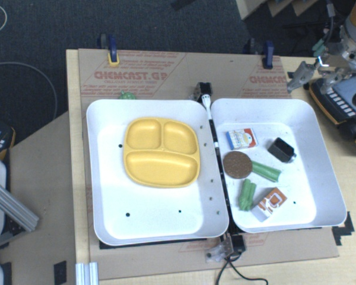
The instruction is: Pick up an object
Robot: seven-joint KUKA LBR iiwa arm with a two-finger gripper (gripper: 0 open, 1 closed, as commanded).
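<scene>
Green stick [247, 195] lies near-upright, tilted slightly right, beside brown disc [238, 164].

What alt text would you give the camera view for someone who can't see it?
Two shallow white bins sit side by side: the left bin holds a yellow three-compartment plastic plate, the right bin a brown disc, two green sticks, a small black block and two small printed packets.

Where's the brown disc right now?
The brown disc lies in the right bin, near its left wall, just below the blue-and-red card and touching the upper green piece on its right.
</scene>
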